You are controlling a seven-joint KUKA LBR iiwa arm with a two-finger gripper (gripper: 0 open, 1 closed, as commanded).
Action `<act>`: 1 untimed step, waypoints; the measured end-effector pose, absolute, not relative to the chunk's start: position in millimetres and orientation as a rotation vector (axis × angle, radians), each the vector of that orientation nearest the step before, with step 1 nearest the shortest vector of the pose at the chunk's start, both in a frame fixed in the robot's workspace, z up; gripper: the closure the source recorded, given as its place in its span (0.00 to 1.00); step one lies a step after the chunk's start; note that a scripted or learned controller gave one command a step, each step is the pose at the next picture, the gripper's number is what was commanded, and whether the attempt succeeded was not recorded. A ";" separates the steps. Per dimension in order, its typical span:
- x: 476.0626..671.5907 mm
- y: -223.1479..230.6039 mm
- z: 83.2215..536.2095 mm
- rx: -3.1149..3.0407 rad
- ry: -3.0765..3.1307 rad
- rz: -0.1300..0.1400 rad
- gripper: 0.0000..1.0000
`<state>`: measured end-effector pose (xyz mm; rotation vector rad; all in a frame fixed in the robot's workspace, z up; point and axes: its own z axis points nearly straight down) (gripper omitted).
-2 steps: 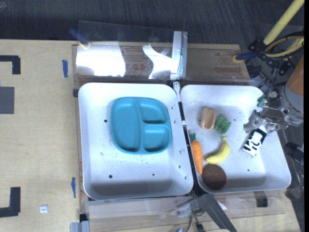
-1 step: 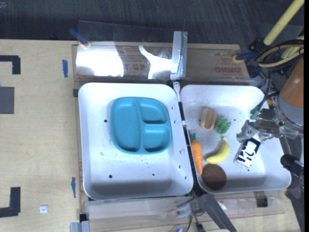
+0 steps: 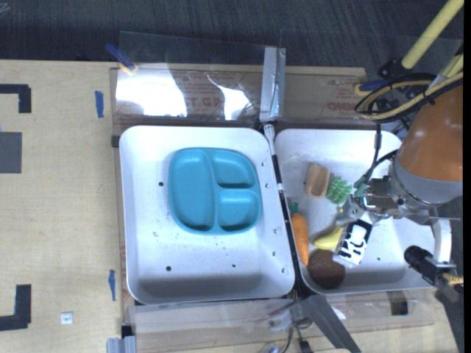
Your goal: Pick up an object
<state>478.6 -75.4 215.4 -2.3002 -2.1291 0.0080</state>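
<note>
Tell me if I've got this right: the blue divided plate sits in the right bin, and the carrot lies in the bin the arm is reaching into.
Not quite. The camera view shows the blue divided plate in the left bin, not the right. The carrot does lie in the right bin, where the arm is reaching.

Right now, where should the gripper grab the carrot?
Probably the carrot's middle, from straight above. It lies flat and long against the right bin's left wall, so the gripper would likely close best across its narrow width, minding the wall.

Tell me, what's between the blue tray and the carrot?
In the camera view, the two bins' white walls lie between the blue tray and the carrot.
</note>
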 end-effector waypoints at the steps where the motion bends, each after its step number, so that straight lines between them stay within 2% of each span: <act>1: 478.7 -75.9 216.0 -2.302 -2.129 0.007 0.00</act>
